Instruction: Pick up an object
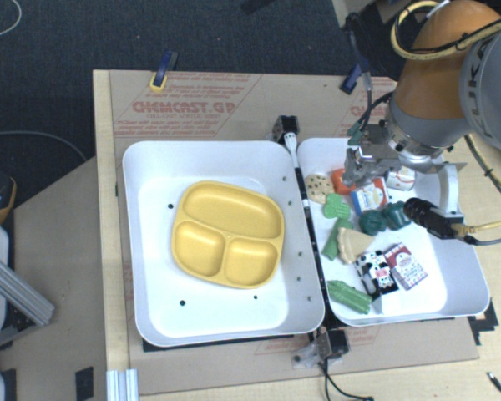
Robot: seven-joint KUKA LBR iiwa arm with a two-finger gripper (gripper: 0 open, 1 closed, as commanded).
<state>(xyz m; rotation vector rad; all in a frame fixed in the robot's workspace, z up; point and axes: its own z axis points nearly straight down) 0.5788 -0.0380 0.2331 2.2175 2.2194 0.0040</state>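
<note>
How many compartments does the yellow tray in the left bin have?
3. The yellow tray has one wide compartment across its far side and two smaller ones on its near side, left and right.

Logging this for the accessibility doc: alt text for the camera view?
A grey arm with an orange band lowers its claw over a clutter of small toys in the right shallow white bin. The left shallow white bin holds a yellow three-compartment plastic tray.

A yellow divided tray [228,245] is lying in the left white bin [142,224], which is sitting on the printed cardboard-covered worktop [192,103]; a blue-yellow clamp [161,73] is gripping its far edge.
</note>
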